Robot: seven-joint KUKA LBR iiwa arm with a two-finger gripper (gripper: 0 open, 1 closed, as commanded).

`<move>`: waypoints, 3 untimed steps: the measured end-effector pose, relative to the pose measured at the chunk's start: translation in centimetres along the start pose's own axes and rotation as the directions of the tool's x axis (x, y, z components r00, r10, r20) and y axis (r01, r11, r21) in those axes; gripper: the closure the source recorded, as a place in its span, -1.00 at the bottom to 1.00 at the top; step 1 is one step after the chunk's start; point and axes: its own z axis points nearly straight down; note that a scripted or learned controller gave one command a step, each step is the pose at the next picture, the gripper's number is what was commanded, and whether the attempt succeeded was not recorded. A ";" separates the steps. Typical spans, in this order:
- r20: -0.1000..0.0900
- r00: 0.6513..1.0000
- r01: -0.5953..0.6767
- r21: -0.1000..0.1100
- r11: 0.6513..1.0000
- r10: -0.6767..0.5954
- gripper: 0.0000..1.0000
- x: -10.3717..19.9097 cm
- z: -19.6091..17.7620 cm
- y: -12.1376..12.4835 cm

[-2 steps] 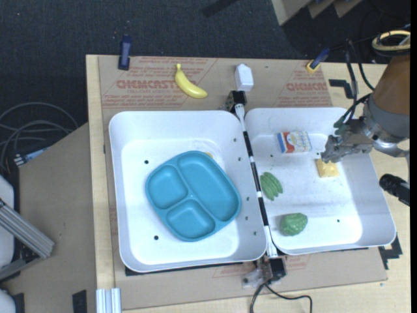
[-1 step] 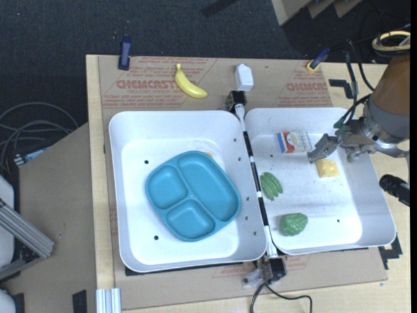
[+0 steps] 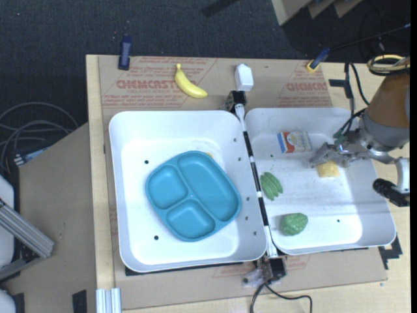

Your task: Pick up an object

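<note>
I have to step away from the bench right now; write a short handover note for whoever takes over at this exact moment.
Gripper: low in the right bin, right above the yellow item; whether its fingers are open or shut cannot be made out.
Things: the yellow item, a small carton, a leafy green piece and a green lump all lie in the right bin. A blue divided tray sits in the left bin. A banana lies on the bench behind the bins.
Done: arm positioned over the yellow item.
Left: grasp and lift; nothing is visibly held.
</note>
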 end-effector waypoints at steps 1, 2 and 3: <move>0.000 1.000 0.001 -0.007 1.000 -0.001 1.00 0.1 -1.4 0.3; 0.012 1.000 -0.006 -0.003 1.000 0.006 1.00 -0.5 -7.6 -2.4; 0.011 1.000 -0.004 -0.003 1.000 0.004 1.00 1.3 -9.0 0.6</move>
